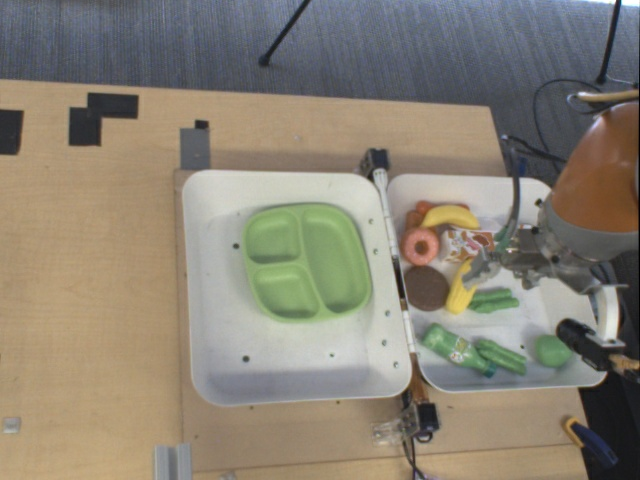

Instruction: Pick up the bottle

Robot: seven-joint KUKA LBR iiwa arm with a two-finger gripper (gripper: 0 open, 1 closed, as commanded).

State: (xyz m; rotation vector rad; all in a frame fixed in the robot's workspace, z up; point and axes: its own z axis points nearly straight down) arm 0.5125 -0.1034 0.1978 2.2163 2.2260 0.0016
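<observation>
The bottle (pixel 453 346) is green with a label and lies on its side near the front of the right bin (pixel 530 382). My gripper (pixel 494 259) hangs over the middle of that bin, above and to the right of the bottle, close to a yellow piece (pixel 460 290) and a printed packet (pixel 463 240). The bottle lies apart from the gripper, with nothing touching it from above. The grey wrist and orange band (pixel 605 168) come in from the right.
Around the bottle lie a brown disc (pixel 428 287), a pink doughnut (pixel 420 247), a banana (pixel 449 215), green pods (pixel 494 301), a green pepper-like piece (pixel 506 358) and a green ball (pixel 550 350). The left bin (pixel 215 298) holds a green divided plate (pixel 305 261).
</observation>
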